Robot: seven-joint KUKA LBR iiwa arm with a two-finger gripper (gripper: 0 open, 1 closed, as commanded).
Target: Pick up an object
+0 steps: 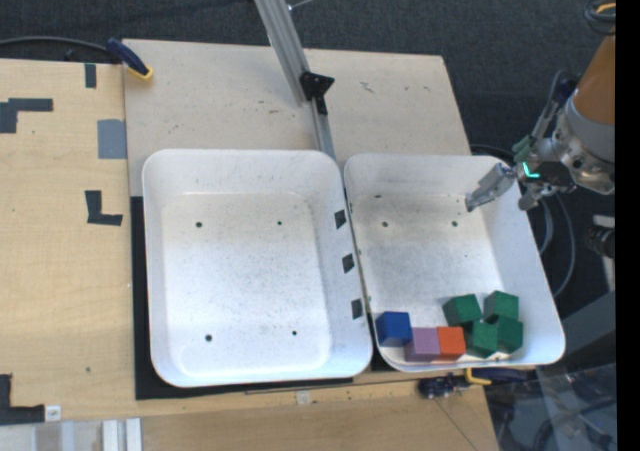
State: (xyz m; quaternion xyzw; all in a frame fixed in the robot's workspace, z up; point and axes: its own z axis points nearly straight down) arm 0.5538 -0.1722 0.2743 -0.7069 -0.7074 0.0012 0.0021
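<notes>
White plastic, two shallow bins side by side on the bench; the right bin (420, 239) carries all the pieces, the left bin (240, 259) sits beside it. From where I stand the gripper (508, 187) hangs over the right bin's rim at about two o'clock, its two fingers spread apart with nothing between them; one finger (487, 187) juts inward over the bin floor. The blocks huddle at five o'clock in that bin, well apart from the gripper: a blue block (394, 327), a purple block (427, 342) touching an orange block (451, 341), and several green blocks (485, 321) packed against the near wall. To do this well, I reckon the arm should travel toward six o'clock and choose the blue block, since it stands at the edge of the cluster; fingers kept wide, straddling it on its free sides, descending straight; the green ones look too crowded to grip cleanly.
</notes>
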